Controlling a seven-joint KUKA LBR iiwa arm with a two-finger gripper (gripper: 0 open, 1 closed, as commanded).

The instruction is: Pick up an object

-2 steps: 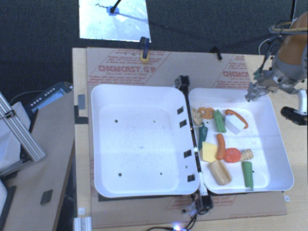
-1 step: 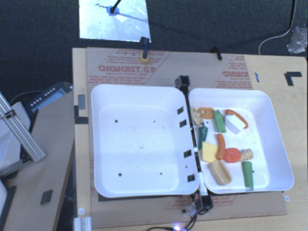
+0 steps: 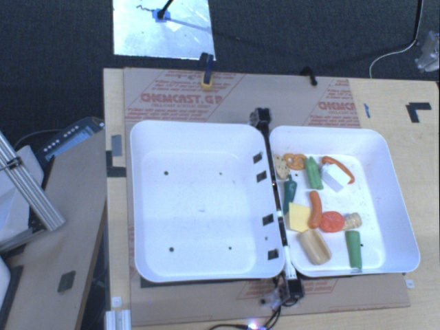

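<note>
Toward right bin, toys are clustered w/ green pepper lying lengthwise at near edge; gripper state can't be told.

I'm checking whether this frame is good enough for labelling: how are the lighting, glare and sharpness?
Camera view: lighting is even and soft, with faint shadows under the food items in the right bin; the left bin is bright white but keeps its rim detail; a shiny sheet at the top shows glare; the image is slightly soft, so small items such as the white block lack fine detail.
</note>
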